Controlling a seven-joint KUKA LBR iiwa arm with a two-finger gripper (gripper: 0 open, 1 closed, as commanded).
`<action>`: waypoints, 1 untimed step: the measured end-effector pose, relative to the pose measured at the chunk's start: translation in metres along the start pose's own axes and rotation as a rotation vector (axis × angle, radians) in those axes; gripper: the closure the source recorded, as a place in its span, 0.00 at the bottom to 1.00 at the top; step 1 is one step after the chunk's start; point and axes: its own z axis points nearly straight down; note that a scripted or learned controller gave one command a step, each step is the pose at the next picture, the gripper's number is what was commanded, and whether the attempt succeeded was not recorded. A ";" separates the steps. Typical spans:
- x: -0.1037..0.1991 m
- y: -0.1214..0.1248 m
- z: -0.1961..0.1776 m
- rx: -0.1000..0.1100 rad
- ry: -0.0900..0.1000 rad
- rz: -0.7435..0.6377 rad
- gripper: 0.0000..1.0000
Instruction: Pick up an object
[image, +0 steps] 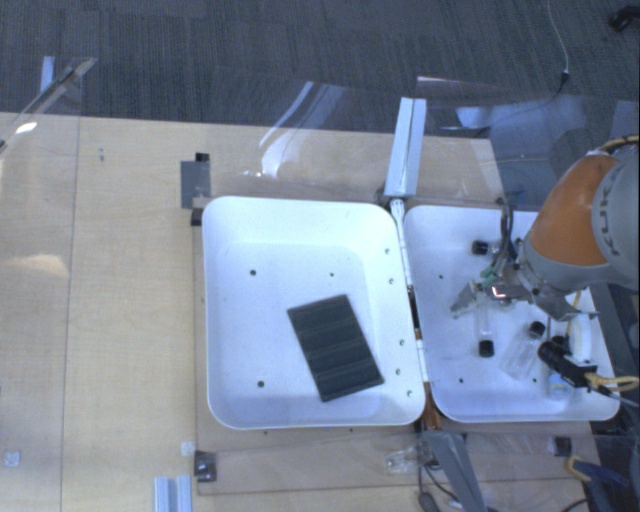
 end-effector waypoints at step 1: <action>-0.016 0.089 0.003 0.058 0.016 -0.067 0.00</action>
